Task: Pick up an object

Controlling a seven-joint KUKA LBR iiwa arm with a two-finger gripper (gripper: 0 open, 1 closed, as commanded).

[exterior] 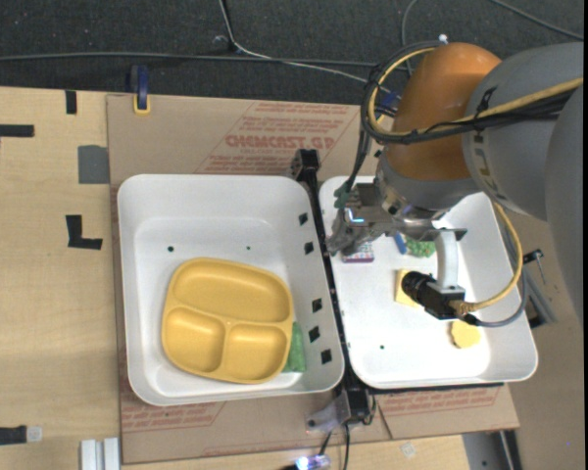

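Your hand point(358, 225) hung low over the right bin point(490, 360), grip unreadable from here, small purple object point(361, 254) just beneath it, yellow divided plate point(227, 319) sat in the left bin point(147, 223).

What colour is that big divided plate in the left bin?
Yellow: the divided plastic plate shows plainly in the camera view, lying in the left white bin.

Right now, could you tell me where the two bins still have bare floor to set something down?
Left bin: a bare strip along the far wall, behind the yellow divided plate, which fills the near half. Right bin: bare floor near the front wall, left of the yellow piece. Its far half is crowded under the gripper and arm.
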